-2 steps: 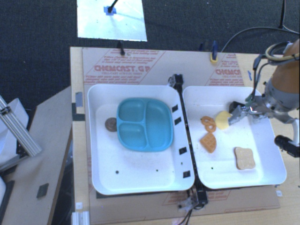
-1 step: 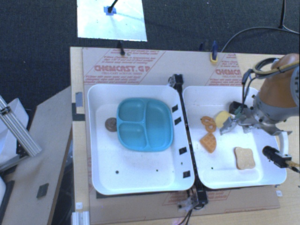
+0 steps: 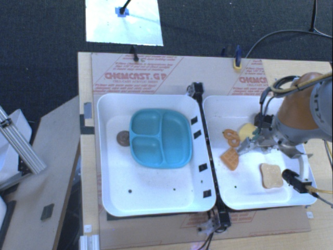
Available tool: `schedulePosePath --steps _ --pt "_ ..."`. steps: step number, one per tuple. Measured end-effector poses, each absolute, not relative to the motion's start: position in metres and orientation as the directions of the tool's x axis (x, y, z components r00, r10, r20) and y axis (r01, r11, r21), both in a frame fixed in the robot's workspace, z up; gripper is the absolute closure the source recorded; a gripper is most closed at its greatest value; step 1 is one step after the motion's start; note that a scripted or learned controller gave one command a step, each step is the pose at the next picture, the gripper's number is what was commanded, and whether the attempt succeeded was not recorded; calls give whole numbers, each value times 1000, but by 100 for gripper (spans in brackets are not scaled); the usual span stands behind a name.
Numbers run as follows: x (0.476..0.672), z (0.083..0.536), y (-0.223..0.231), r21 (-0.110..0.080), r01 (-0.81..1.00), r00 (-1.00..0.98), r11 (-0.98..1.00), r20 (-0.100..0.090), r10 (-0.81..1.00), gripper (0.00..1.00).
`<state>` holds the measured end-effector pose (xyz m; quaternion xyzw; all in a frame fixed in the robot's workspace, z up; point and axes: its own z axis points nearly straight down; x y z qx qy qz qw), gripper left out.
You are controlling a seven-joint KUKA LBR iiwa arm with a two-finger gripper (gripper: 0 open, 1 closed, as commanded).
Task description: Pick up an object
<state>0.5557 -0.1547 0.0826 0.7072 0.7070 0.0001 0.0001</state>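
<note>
Currently the bench (image 3: 156,72) carries two shallow white bins side by side under a slanted overhead camera. In the left bin (image 3: 112,191), a teal divided plate (image 3: 160,138) with three compartments lies flat near the middle, and a small brown round disc (image 3: 123,138) rests just beside the plate's left edge, touching or nearly touching it. In the right bin (image 3: 223,105) are four food-like items: a pretzel-shaped piece (image 3: 231,136), a yellow rounded piece (image 3: 246,130) just to its right, an orange waffle-textured wedge (image 3: 229,159) below the pretzel, and a pale slice of toast (image 3: 270,175) toward the near right of the bin, apart from the others. The grey arm (image 3: 299,113) with its orange band enters from the right and is bent down over the right bin. The gripper (image 3: 248,144) sits low among the items, its fingers pointing left and reaching between the yellow piece and the wedge, close to the pretzel. At this resolution I cannot tell how far apart the fingers stand, nor whether anything lies between them. A white sheet (image 3: 123,14) lies on the dark floor beyond the bench, and a black cable (image 3: 270,35) runs in from the upper right.
</note>
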Motion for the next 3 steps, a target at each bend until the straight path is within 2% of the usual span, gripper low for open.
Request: schedulePosePath --steps 1,2,3 --pt "557 96 -155 4 1000 -1 1 -1 1000 100" --pt "549 146 -153 5 1000 -1 1 -1 1000 100" --pt "552 203 -143 6 1000 -5 5 -1 1000 100"
